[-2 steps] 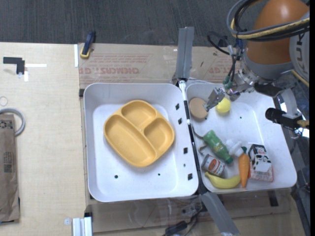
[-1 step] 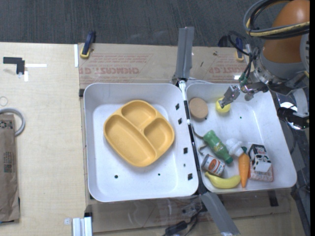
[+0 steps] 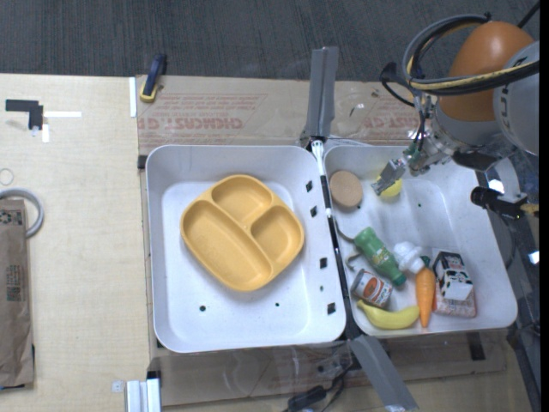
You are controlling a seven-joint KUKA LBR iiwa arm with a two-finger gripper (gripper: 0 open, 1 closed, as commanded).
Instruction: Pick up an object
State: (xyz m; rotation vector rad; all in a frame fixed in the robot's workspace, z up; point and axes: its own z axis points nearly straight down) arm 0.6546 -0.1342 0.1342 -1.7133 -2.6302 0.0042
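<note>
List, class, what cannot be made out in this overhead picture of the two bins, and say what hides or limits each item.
- Gripper: too small to tell whether its fingers are open or shut, camera view.
- Yellow object under the gripper: partly covered by it, so its identity is unclear.
- Small can: label too small to read.
- Carton: print too blurred to read.
- Arm: cut off by the right edge.

Arm [image 3: 489,67] reaches in from right, hand [image 3: 390,177] low, tilted left.

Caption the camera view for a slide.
Gripper over a yellow object in the right bin; divided plate in the left bin.
</note>
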